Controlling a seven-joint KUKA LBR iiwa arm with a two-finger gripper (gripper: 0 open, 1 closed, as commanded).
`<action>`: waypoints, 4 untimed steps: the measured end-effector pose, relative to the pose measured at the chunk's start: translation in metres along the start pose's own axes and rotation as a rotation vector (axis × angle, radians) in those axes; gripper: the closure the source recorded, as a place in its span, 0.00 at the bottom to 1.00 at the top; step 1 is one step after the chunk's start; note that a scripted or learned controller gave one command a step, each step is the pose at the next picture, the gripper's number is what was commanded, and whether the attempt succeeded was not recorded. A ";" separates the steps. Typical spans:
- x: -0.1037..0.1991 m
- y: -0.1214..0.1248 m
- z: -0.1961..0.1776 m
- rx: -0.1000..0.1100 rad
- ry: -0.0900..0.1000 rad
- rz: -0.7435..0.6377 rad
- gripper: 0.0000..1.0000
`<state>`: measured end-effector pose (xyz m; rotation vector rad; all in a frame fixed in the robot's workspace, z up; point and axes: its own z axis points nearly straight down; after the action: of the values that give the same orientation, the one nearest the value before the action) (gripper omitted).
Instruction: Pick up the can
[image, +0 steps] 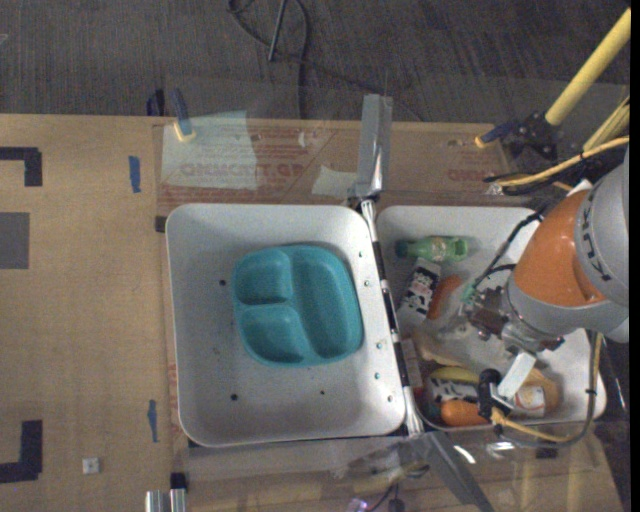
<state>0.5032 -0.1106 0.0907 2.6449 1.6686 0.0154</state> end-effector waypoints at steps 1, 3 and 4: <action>-0.072 0.029 -0.005 0.017 -0.004 0.169 0.00; -0.037 -0.005 -0.010 -0.004 -0.009 0.213 1.00; -0.068 0.019 -0.133 0.017 -0.001 -0.004 1.00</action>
<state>0.4893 -0.1792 0.2241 2.6531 1.6804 -0.0003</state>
